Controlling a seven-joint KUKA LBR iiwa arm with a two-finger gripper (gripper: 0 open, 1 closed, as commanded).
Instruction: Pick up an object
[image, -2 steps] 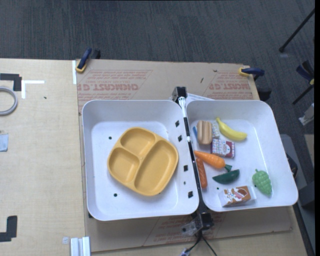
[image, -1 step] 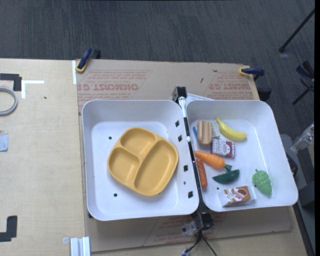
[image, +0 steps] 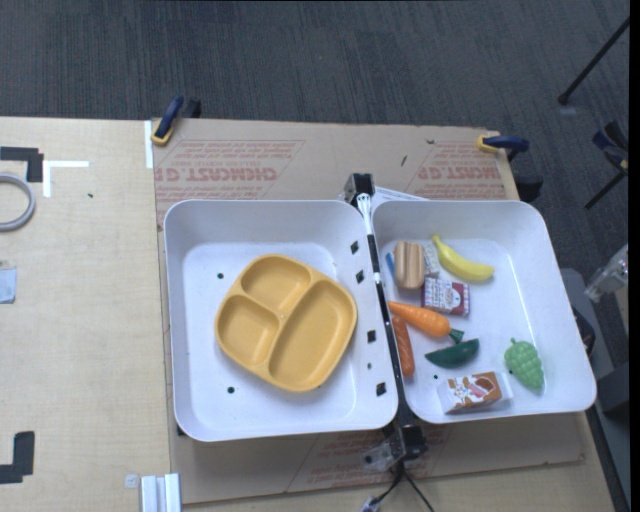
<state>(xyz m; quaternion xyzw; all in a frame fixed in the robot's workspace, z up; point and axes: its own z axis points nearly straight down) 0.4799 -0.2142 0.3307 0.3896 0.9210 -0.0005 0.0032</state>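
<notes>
Rt bin (image: 562, 290): banana (image: 462, 262), carrot (image: 422, 320), grapes (image: 524, 363); lt bin (image: 176, 320): yellow plate (image: 287, 322).

Looks like a robotics lab or test workspace, not a home. Pale wooden tabletop (image: 80, 330) marked with black tape corners (image: 22, 160) and white tape strips (image: 66, 166). Printed cardboard sheet (image: 330, 165) laid flat and pinned down with blue-and-yellow clamps (image: 168, 120). Two shallow white bins (image: 200, 240) joined side by side with black clips (image: 359, 186). Plastic toy food, such as a banana (image: 462, 260) and a carrot (image: 420, 319), beside a yellow divided plate (image: 287, 322). Dark grey office carpet (image: 320, 55) beyond, with a black stand leg (image: 598, 58) at the corner.
</notes>
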